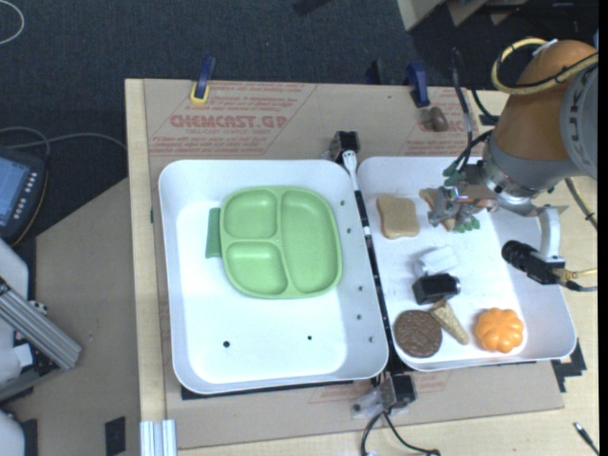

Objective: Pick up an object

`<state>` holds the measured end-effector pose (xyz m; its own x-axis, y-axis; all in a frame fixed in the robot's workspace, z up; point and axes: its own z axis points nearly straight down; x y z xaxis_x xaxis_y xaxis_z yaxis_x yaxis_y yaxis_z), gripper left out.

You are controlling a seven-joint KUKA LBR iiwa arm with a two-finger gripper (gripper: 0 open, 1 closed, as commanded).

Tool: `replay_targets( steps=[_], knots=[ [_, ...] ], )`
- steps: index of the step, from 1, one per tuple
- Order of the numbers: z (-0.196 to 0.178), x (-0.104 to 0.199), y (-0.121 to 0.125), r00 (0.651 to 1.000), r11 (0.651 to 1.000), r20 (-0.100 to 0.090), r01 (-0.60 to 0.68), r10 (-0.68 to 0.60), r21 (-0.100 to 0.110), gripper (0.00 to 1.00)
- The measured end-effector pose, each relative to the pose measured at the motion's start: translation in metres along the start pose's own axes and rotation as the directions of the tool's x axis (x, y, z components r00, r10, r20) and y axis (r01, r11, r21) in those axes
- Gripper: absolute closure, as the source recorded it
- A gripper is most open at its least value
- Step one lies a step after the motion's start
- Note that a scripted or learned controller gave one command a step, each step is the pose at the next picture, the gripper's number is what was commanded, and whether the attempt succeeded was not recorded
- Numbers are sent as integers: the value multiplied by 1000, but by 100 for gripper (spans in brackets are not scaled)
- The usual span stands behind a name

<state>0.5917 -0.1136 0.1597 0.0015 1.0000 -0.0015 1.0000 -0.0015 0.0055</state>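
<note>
Hovering near right bin (pixel 560 335) far edge: gripper (pixel 456 207).

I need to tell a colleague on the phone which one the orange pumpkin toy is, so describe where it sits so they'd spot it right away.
Look at the right-hand white bin, the one the arm reaches into. Go to its near right corner, where the pumpkin sits beside a cone-shaped piece and a round brown cookie. It is the only bright orange, ribbed, rounded item among them.
</note>
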Motion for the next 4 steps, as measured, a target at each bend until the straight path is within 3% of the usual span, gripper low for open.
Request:
replay_targets(
  steps=[2,3,4],
  knots=[
    [-66,2,2,1000,1000,-1,2,-2,2,100],
    [-58,52,-12,1000,1000,-4,6,-6,9,100],
    [-55,106,-9,1000,1000,-5,8,-8,9,100]
  ],
)
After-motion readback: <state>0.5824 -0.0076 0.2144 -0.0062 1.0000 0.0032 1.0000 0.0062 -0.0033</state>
